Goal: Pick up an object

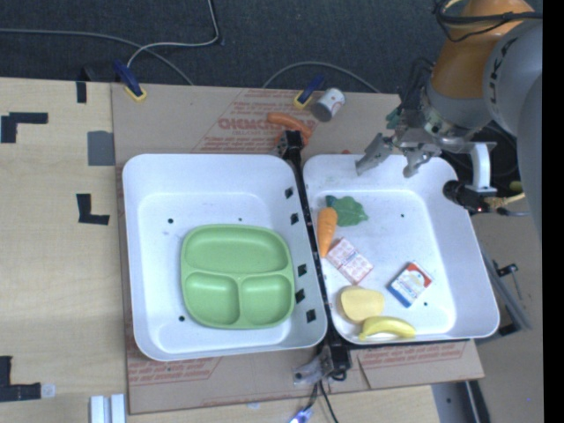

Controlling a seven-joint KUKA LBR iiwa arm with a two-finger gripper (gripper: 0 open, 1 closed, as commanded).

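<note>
Robot lab — taped bench (53, 236), cables (207, 11)

**One fixed camera above the bench**

The single camera looked down at a slant from above the bench (53, 236), far enough back to take in both white bins: the left bin (145, 183) and the right bin (458, 263). The arm (493, 51) entered from the picture's right side, near the top.

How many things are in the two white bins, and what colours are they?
Green: 1, the divided plate in the left bin.
Orange with green leaves: 1, the toy carrot in the right bin.
Yellow: 2, the banana and the yellow round piece.
Pink and white: 1, the small packet.
Blue, red and white: 1, the small box.
Total: 6
</note>
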